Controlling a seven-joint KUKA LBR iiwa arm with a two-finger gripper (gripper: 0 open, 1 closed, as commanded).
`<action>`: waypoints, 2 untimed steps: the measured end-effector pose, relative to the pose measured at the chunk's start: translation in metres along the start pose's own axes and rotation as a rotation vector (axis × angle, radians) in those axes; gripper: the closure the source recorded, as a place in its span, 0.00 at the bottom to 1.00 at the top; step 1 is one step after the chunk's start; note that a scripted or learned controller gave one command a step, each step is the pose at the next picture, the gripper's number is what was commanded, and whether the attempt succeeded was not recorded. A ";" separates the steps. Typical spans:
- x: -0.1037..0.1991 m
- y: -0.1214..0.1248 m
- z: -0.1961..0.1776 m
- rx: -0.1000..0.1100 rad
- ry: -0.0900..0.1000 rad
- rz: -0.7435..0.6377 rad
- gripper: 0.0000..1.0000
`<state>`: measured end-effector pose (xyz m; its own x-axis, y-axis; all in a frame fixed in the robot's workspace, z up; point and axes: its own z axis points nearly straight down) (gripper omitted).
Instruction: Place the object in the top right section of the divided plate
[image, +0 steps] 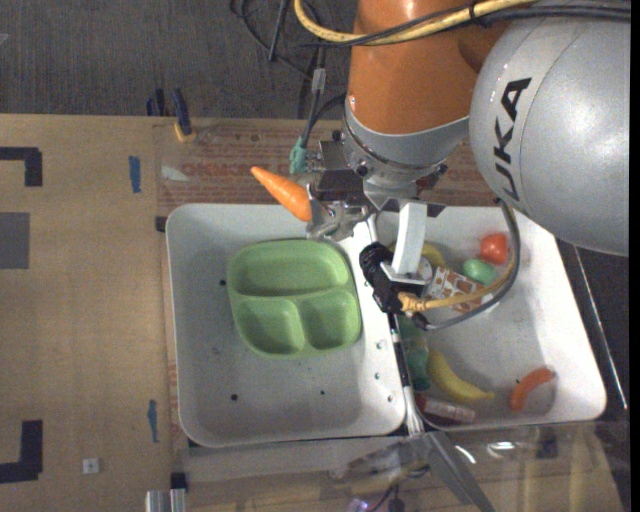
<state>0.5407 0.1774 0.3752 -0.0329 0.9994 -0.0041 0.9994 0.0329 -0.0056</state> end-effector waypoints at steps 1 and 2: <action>0.013 -0.022 0.123 0.002 0.000 0.074 1.00; -0.054 -0.048 0.095 0.005 0.001 0.023 1.00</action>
